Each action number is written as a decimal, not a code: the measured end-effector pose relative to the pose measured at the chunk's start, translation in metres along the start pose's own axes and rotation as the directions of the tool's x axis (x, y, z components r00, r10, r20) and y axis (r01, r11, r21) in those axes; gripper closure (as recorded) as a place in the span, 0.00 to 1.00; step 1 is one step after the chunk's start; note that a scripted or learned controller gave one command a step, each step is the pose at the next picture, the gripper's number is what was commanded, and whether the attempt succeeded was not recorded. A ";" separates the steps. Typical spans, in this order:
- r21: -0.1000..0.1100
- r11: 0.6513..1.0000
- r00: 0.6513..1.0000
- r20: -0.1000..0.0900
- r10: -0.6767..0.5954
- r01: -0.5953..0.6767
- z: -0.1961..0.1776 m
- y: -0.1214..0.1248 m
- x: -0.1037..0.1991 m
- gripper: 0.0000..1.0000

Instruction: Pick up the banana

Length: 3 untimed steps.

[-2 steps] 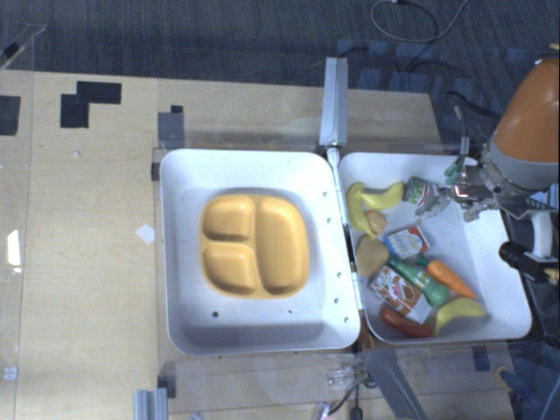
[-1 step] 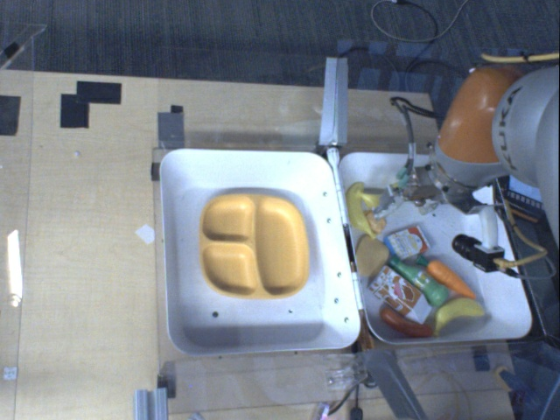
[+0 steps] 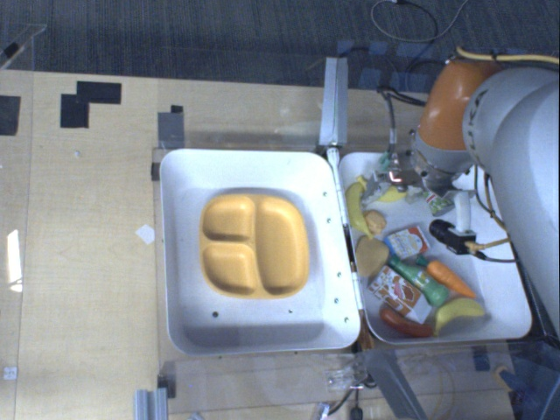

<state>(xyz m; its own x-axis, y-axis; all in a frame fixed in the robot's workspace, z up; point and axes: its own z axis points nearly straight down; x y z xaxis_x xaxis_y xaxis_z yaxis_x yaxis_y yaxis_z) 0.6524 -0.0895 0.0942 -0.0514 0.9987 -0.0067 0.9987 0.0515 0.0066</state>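
The arm (image 3: 516, 138) runs off the right edge, and its bulk covers the far right part of the right bin (image 3: 516, 322). The gripper (image 3: 395, 178) is a small blurred cluster, its fingers unreadable. The banana (image 3: 355, 201) lies partly hidden under it.

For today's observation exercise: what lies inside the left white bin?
Inside the left bin lies a yellow divided tray, its three compartments bare. The bin floor beneath the tray is covered.
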 end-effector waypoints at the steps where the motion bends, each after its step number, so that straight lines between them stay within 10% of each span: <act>1: -0.002 1.000 1.000 -0.005 -0.026 0.026 -0.055 0.014 -0.040 0.00; 2: 0.001 0.990 0.990 -0.004 -0.138 0.138 0.001 0.018 -0.007 0.00; 3: -0.007 0.990 0.990 0.000 -0.142 0.142 -0.013 0.021 -0.006 1.00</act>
<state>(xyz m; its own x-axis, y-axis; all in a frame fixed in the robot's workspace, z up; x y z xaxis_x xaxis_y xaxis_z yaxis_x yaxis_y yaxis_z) 0.6738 -0.0947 0.1072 -0.1924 0.9813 -0.0073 0.9812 0.1925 0.0125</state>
